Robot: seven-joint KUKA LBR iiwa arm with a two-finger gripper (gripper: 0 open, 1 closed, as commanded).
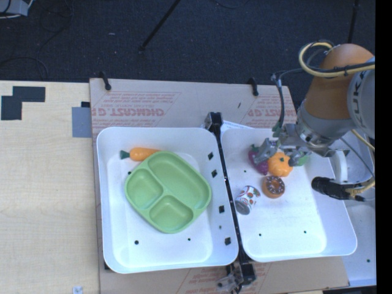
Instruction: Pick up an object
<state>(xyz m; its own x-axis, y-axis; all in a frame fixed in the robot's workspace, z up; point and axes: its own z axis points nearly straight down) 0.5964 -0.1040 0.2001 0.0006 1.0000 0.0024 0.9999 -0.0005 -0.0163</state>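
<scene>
The gripper (280, 154) hangs over the right bin (306, 237) — jaws clenched on an orange fruit (279, 163) — beside a doughnut (274, 186).

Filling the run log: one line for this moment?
pincer over right bin | at orange toy | donut beside | grasp unconfirmed
</scene>
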